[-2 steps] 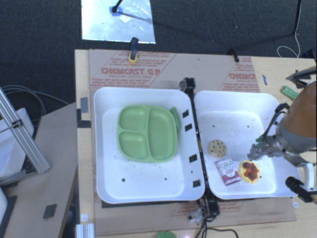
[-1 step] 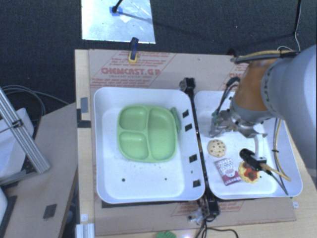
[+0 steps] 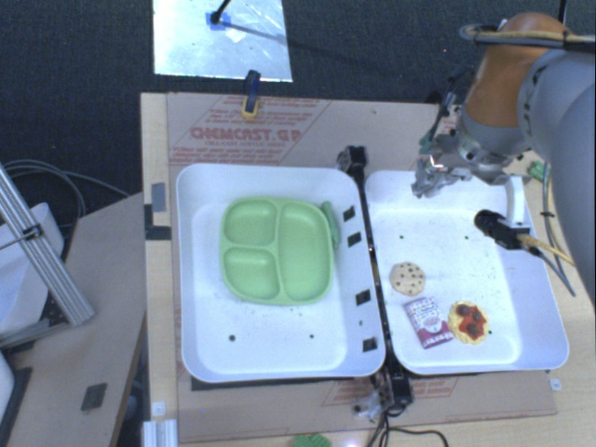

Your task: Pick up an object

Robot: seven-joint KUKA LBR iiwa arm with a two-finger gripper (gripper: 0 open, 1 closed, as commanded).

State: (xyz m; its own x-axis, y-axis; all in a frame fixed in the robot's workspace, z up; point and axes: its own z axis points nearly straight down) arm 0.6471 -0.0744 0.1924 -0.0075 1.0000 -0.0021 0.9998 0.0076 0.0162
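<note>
A: Entry one, the hand [image 3: 430,180]?

B: It hangs over the far left corner of the right bin [image 3: 447,240], close to the far wall, with the arm coming in from the right. Wide or narrow: cannot tell from this angle. No object is seen held in it.

A: Reason for that position?

B: My judgement is that it is an approach station, not a grasp, since there is only bare bin floor beneath it.

A: Entry two, the nearest pickable thing?

B: The cookie [image 3: 407,277], round, flat and speckled. It lies near the left edge of the right bin, about midway along it. It is well apart from the hand, on the side toward the near edge.

A: Further entries?

B: The packet [image 3: 426,322], small, red and white, lying flat just nearer than the cookie. Then the toy pizza [image 3: 468,321], just beside the packet on its right, toward the near right corner. All three lie loose and clear of the walls, probably so a descent can reach any of them.

A: And the left bin [image 3: 200,324]?

B: A green divided plate [image 3: 277,250] at the centre, clear of the walls. It is broad and flat, so I judge it a poor candidate.
</note>
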